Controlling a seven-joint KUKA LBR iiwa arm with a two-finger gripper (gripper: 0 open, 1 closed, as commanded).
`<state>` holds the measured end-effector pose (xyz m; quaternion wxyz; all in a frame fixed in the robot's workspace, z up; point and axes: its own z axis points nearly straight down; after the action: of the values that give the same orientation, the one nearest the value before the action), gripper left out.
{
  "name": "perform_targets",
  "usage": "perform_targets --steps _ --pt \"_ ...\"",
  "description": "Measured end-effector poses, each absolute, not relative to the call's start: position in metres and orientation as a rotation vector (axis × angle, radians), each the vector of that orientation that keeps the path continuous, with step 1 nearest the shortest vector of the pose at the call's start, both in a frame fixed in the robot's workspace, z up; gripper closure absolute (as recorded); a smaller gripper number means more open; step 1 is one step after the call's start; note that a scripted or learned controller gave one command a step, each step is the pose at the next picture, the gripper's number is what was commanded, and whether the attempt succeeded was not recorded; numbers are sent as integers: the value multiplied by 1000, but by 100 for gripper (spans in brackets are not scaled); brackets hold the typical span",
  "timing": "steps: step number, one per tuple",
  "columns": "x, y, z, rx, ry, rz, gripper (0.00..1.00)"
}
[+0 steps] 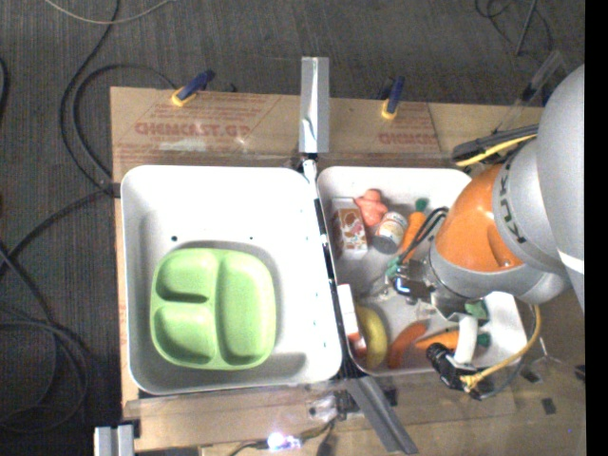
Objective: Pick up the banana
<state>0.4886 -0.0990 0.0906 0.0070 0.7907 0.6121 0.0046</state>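
The yellow banana (372, 335) lies in the front left corner of the right bin (332, 190), next to an orange object (408, 340). The grey arm with its orange band (475, 240) hangs over the right half of that bin. My gripper (407, 281) shows as a dark part below the band, above the bin's middle, up and to the right of the banana and apart from it. The arm's body hides most of the gripper.
At the back of the right bin are a small carton (351, 231), a pink-red toy (370, 202), a can (389, 234) and a carrot (414, 228). A white piece (344, 302) lies by the left wall. The left bin (142, 198) holds a green divided plate (217, 307).
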Motion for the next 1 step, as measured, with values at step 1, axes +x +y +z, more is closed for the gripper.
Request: perform_targets --steps 1 --pt "489 -99 90 2473 1915 15 0"
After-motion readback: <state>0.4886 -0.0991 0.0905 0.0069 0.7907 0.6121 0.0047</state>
